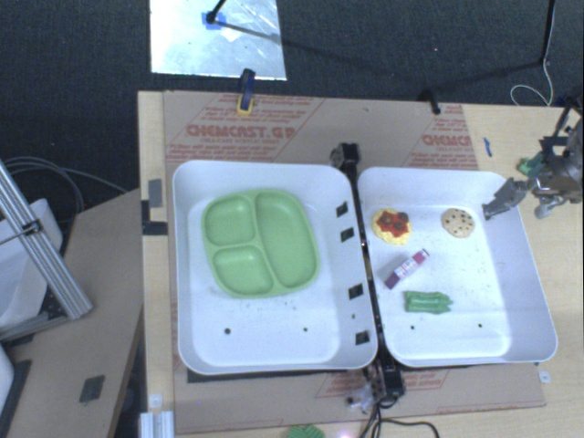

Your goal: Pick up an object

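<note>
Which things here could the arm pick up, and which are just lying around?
Could be picked, all in the right bin: cookie, yellow and red toy food, purple tube, green piece.

Lying about: green divided plate in the left bin, yellow clamp.

Left bin (187, 272): divided tray (260, 243) inside. Right bin (520, 281): pizza (392, 225) left of cookie (458, 223); marker (406, 268) and bean pod (428, 302) nearer front.

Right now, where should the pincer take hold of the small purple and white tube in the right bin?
Grip the small purple and white tube across its narrow middle, coming straight down from above. It lies flat and diagonal, apart from its neighbours, so closing across its width looks most secure.
</note>
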`<move>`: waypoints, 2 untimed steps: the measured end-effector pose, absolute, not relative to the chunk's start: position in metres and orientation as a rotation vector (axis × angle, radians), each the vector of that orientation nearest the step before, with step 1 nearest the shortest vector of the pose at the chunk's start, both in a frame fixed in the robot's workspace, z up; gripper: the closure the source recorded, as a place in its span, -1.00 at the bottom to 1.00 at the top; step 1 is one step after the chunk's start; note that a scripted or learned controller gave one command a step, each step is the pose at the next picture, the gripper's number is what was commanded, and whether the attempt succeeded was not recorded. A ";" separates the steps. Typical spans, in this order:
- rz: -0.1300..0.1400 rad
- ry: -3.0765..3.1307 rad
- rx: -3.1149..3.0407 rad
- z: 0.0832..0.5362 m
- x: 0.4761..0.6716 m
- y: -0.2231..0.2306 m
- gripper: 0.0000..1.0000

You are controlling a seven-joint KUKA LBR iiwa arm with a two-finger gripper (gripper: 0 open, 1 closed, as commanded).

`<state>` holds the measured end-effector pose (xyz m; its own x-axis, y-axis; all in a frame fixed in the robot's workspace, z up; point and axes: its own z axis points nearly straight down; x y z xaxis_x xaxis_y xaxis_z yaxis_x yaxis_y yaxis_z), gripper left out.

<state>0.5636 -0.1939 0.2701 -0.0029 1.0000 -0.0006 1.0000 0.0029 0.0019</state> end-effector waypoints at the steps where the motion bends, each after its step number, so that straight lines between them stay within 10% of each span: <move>1: -0.001 2.236 2.216 0.197 0.554 -0.127 -1.00; 2: 0.001 2.228 2.212 0.135 0.619 -0.139 -1.00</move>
